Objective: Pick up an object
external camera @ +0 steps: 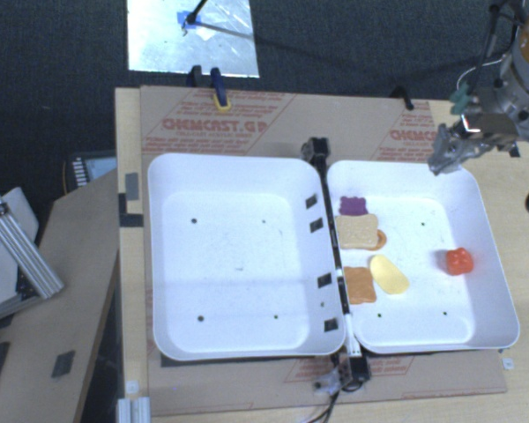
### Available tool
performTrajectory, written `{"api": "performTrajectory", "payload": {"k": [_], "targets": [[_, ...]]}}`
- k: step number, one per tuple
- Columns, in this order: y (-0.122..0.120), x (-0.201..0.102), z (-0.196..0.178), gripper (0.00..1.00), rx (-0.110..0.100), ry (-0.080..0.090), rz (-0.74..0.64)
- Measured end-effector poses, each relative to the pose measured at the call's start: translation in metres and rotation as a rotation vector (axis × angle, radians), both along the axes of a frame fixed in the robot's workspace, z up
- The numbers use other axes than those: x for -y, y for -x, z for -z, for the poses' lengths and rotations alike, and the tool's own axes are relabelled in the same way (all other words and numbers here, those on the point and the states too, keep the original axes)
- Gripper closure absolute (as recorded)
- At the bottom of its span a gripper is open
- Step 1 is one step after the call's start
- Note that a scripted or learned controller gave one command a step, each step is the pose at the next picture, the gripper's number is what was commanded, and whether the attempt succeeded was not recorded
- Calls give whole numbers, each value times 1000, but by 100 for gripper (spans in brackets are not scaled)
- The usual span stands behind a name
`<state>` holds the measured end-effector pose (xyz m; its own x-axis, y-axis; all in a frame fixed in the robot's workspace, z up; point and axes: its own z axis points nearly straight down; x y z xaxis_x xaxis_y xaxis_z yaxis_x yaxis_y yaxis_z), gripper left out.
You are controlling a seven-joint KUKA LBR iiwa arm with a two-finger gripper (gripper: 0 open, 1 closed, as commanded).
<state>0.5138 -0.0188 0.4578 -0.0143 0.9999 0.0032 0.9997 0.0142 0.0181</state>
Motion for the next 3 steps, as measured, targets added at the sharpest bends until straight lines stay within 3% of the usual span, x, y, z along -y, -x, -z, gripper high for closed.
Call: {"api": "performTrajectory", "payload": {"k": [1,2,3], "targets": [[-17,-91,6,100,-15,0,0],[-35,-170,5,100,-16,0,2],[-80,-204,-83,100,-5,-1,7]]}}
